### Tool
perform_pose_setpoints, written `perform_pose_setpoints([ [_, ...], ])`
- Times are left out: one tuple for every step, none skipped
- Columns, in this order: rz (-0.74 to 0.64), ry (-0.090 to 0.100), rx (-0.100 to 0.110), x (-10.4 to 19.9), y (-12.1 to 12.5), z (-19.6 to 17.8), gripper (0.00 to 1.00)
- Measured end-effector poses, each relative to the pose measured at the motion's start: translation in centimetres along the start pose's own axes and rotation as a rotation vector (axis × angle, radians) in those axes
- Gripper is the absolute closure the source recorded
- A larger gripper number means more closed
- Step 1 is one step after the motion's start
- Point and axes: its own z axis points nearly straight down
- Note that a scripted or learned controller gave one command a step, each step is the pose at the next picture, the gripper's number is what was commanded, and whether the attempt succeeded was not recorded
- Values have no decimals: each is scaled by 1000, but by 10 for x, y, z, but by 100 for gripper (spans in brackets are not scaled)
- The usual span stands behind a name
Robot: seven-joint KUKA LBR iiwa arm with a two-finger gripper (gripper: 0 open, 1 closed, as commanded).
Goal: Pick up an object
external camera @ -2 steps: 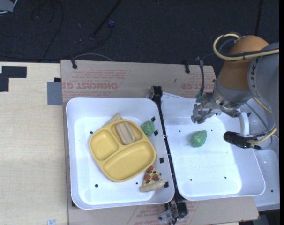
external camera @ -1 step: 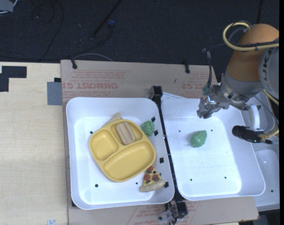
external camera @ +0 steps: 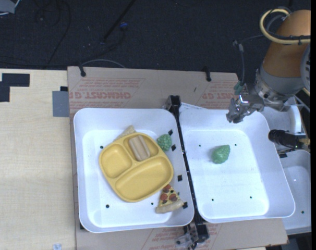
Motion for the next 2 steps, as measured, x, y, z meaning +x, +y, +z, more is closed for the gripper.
perform_pose_setpoints([
  [-2,1,4,52,3,-4,100],
  [-3,2,5,99,11,5,100],
])
